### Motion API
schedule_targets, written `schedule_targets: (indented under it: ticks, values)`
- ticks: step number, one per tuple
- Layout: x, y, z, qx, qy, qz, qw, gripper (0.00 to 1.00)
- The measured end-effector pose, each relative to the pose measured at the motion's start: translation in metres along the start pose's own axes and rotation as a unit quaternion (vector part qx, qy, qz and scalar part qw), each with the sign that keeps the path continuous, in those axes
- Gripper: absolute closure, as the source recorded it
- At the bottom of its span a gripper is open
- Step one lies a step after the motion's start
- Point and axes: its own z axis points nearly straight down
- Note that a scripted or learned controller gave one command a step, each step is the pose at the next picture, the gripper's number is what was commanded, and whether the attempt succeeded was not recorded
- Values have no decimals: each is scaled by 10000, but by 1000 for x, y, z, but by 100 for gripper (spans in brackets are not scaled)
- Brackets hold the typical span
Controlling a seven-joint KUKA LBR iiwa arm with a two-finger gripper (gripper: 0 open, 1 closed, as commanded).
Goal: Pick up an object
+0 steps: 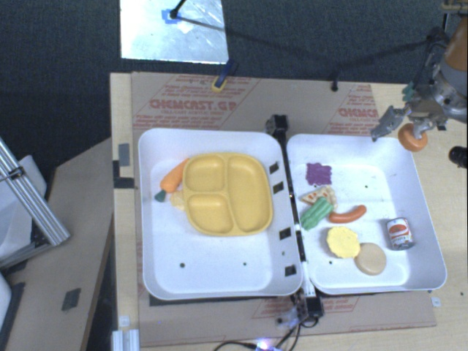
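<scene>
Two shallow white bins lie side by side; the right bin (423, 218) serves here as the landmark. Just beyond its far right corner hangs the gripper (404, 126), and an orange round object (414, 140) sits at its fingertips, half hidden by the metal; whether the claw is spread or pinching that object cannot be told from this view. Inside the right bin lie the likeliest targets: a purple piece (318, 173) near the far left, a pizza slice (319, 194) and a green vegetable (316, 213) below it, a sausage (347, 213) at the centre, a yellow disc (342, 241) and a beige round (371, 259) toward the near edge, and a small can (398, 233) by the right wall. Left of the right bin, the neighbouring bin holds a yellow divided plate (224, 194) with a carrot (174, 175) touching its left rim. To do the step well, the claw should probably centre over one isolated item, such as the can or the sausage, descend straight, and close across its narrow axis, avoiding the crowded pizza and vegetable pair.
</scene>
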Motion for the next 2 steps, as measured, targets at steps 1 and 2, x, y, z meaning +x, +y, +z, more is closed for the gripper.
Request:
schedule_targets:
  ticks: [1, 2]
  values:
    - [1, 2, -8, -62, -13, -13, 10000, 0]
    - [-5, -4, 38, -44, -12, -4, 10000, 0]
